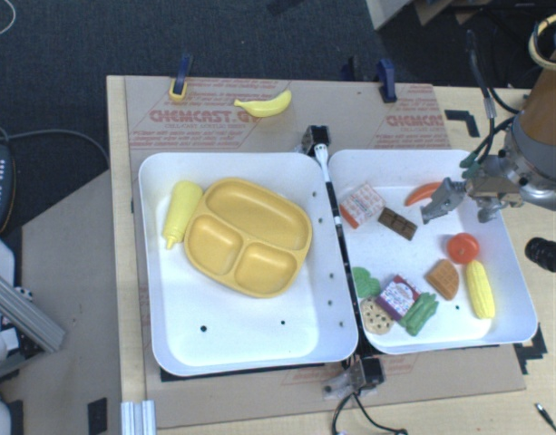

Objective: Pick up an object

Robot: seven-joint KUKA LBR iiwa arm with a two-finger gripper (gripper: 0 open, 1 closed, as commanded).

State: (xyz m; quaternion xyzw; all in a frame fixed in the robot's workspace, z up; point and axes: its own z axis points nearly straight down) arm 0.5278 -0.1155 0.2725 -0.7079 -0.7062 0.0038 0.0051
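1. Gripper (pixel 463 203) spread, holding nothing, over far side of right bin (pixel 521 270).
2. Tomato (pixel 463 246) just near of it; corn (pixel 480 288) beside.
3. Yellow tray (pixel 248 236) in left bin (pixel 160 270).

floor (pixel 123 25): dark blue-grey carpet | bench top (pixel 214 116): brown board, blue clamps (pixel 180 78) | light: even

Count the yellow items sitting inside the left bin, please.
2: a yellow divided plate in the middle of the left bin, and a yellow squeeze bottle lying against the plate's left edge. Nothing looks hidden.
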